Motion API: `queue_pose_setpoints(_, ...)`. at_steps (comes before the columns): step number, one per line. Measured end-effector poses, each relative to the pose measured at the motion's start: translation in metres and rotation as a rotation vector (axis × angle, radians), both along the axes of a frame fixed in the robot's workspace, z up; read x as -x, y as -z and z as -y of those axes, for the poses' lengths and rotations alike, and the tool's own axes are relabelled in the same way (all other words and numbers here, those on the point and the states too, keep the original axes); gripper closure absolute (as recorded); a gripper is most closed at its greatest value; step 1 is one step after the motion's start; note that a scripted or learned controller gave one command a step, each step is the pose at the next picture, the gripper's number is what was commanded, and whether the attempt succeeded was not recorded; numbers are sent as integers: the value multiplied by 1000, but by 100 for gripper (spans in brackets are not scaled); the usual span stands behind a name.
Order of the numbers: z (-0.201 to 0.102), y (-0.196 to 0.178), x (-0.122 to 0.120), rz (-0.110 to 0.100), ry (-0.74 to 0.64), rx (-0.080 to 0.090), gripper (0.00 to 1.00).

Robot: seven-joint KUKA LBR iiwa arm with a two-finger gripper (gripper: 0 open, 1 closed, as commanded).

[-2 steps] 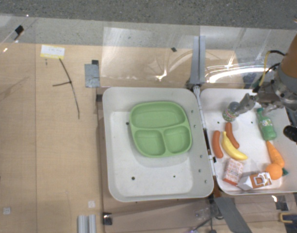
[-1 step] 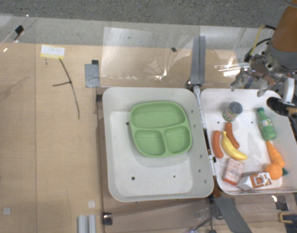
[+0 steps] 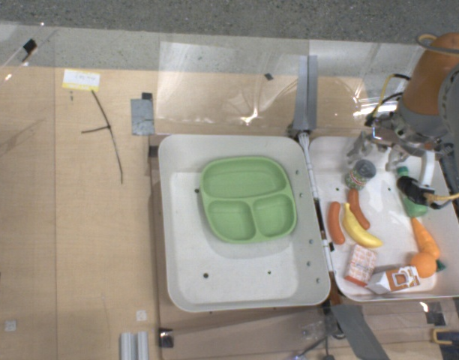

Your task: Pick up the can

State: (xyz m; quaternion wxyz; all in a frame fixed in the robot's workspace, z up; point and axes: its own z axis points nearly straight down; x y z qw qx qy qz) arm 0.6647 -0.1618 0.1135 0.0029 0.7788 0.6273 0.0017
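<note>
Can [image 3: 359, 174] lay in the right bin [image 3: 323, 156], just below and slightly left of the gripper [image 3: 385, 142], apart from its tips as far as I could see. Whether the gripper was spread or pressed together, I couldn't tell. Below the can lay two sausages [image 3: 335, 223] and a banana [image 3: 361, 228].
</note>
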Motion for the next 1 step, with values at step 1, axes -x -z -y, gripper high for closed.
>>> queue_pose_setpoints(1,0,-14,-2,7,-5,2,100)
